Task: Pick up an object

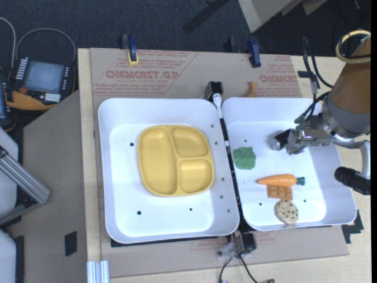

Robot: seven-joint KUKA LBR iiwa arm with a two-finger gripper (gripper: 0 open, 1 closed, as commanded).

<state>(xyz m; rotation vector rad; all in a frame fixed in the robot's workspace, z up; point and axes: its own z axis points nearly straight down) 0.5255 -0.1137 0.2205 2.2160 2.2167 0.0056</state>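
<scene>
Here, at the far left of the frame, a handheld pendant with a dark screen lies off the bench, its cable looped above it. The left bin fills the middle-left of the frame and holds a yellow plate with three compartments, set slightly above the bin's centre and touching nothing else. Two blue clamps grip the bench's far edge at the top. The right bin butts against the left one along a dark seam. In it, near its left wall, sits a green lump. Lower and to the right lies a carrot, pointing left, with an orange waffle just beneath and touching it, and a speckled cookie just below that, close to the bin's lower rim. The gripper hangs over the upper middle of the right bin, above and apart from the carrot, right of the green lump; whether its fingers are spread or closed cannot be told, and nothing shows between them. The arm enters from the upper right.
</scene>
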